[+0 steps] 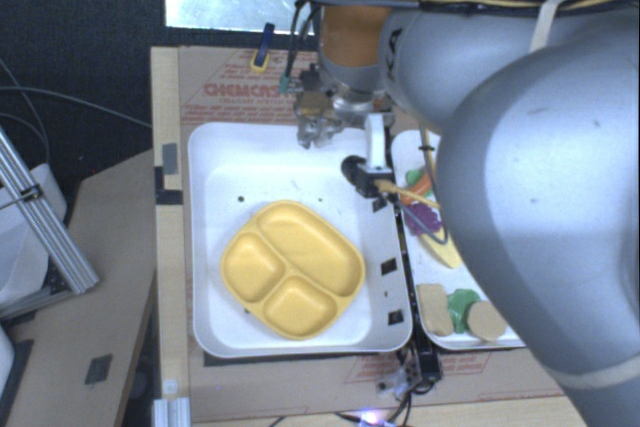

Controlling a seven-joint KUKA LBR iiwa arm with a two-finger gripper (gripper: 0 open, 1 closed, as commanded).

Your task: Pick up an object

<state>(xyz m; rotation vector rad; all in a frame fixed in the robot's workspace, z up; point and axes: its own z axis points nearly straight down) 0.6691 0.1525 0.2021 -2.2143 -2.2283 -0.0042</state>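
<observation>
Yellow divided tray point(291, 267) is lying in the left bin point(215, 185). Tool point(318, 127) is hanging over that bin's far edge, grasp unclear. Grey arm point(530, 165) is reaching in from the right, covering much of the right bin point(470, 340) with small objects point(460, 307).

Room in the left bin, crowding on the right

I see bare floor in the left bin point(215, 177) along its far and left sides; the yellow divided tray point(290, 267) fills the near middle. The arm point(520, 145) overhangs most of the right bin point(405, 147), where toys point(455, 310) crowd the near end beside the dividing rim.
</observation>
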